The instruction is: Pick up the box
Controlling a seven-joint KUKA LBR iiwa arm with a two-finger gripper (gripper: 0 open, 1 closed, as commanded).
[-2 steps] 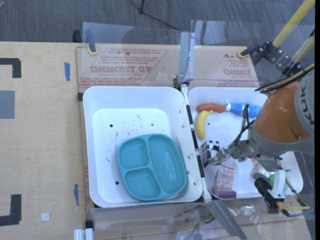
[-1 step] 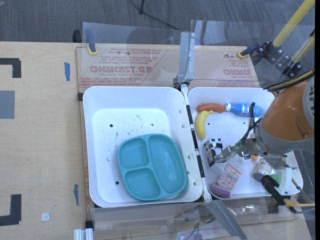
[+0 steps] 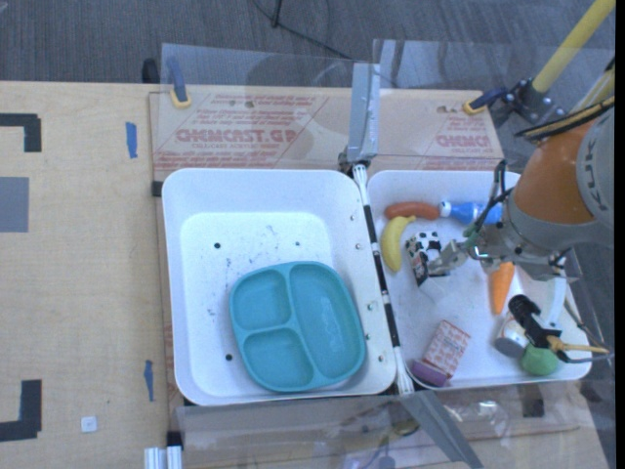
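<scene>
The box [image 3: 446,348] is small, red and pink, and lies flat near the front of the right bin [image 3: 576,306]. My gripper [image 3: 442,260] hangs over the middle of that bin, above and behind the box and apart from it. Its tip is right beside a black-and-white spotted toy [image 3: 421,246]. The grey arm with its orange band [image 3: 549,186] reaches in from the right.
Around the gripper lie a banana [image 3: 393,242], a red sausage [image 3: 412,209], a blue bottle [image 3: 465,209] and a carrot [image 3: 501,286]. A purple piece [image 3: 427,371] touches the box's front. A green ball [image 3: 539,362] and a metal cup [image 3: 509,339] sit front right. The left bin [image 3: 195,262] holds a teal divided plate [image 3: 296,325].
</scene>
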